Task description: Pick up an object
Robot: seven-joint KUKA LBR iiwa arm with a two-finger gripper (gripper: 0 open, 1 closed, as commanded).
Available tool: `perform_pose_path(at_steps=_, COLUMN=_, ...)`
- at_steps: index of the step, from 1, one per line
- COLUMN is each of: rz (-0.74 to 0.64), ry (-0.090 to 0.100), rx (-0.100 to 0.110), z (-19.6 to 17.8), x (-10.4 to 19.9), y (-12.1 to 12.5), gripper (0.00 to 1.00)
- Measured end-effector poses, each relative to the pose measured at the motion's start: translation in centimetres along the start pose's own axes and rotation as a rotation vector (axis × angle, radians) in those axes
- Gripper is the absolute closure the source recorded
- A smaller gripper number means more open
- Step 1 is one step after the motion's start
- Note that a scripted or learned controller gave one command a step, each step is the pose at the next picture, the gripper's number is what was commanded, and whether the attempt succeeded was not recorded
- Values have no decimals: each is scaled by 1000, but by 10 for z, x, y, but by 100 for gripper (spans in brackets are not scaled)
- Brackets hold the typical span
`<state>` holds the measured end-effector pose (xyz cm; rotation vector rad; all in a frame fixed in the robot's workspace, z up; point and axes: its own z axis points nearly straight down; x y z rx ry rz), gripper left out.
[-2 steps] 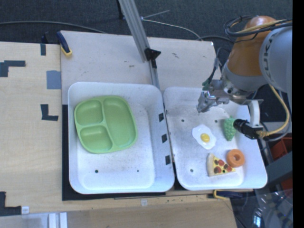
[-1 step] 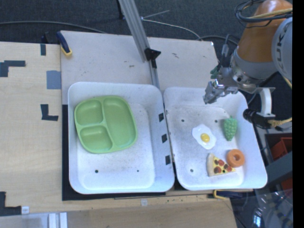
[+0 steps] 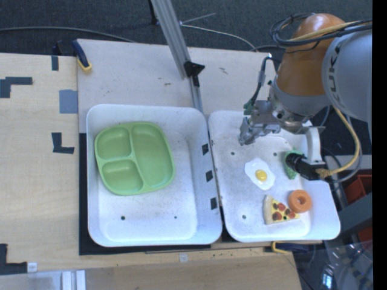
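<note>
Right bin, near to far: pizza slice [image 3: 277, 211], doughnut [image 3: 299, 200], fried egg [image 3: 260, 174], gripper [image 3: 249, 135]
Landmark the right bin [image 3: 233, 180]: pizza and doughnut touching at its near edge; egg mid-bin; gripper above the far end, nothing visibly held, finger spread unclear. Risk: the flat egg may slip a pinch; closing on the touching pair may shove one aside

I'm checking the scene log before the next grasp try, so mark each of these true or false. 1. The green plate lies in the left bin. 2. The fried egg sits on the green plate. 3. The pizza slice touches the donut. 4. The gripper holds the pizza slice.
1. True: the green plate lies in the left bin.
2. False: the fried egg lies on the right bin floor.
3. True: the pizza slice touches the donut.
4. False: the gripper hangs above bare floor near the bin's far end, away from the slice.
</note>
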<state>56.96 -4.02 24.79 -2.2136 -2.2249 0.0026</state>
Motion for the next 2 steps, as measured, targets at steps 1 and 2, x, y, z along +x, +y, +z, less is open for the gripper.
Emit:
perform_pose_path(at_steps=1, rz=0, ry=0, rx=2, z=16, x=48, y=-27, gripper=100)
perform_pose_path(at_steps=2, rz=-2, ry=0, rx=1, z=24, x=105, y=-47, gripper=100)
